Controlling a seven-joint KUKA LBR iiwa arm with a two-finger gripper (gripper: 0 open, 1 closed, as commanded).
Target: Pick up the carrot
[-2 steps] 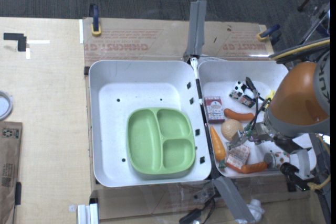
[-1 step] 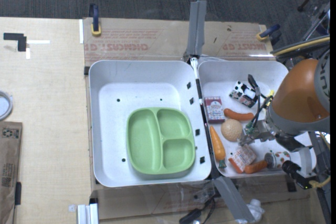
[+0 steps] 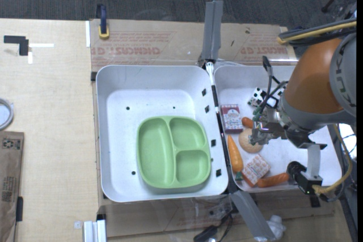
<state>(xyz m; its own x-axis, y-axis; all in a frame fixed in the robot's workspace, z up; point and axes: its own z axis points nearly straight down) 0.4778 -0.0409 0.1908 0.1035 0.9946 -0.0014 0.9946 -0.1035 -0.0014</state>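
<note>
The carrot (image 3: 234, 154) is an orange tapered piece lying lengthwise along the left wall of the right bin (image 3: 227, 77), near its front. My gripper (image 3: 259, 134) hangs low in the middle of that bin, over a round beige food piece (image 3: 247, 143). It stands just to the right of the carrot's upper end and apart from it. The grey arm with its orange band reaches in from the right and hides the right half of the bin.
The left bin (image 3: 113, 122) holds a green divided plate (image 3: 173, 151). Around the gripper lie a small red box (image 3: 231, 118), a short orange piece (image 3: 247, 122), a wrapped pinkish block (image 3: 256, 168), a second long orange piece (image 3: 273, 180) and a black-and-white object (image 3: 256, 98).
</note>
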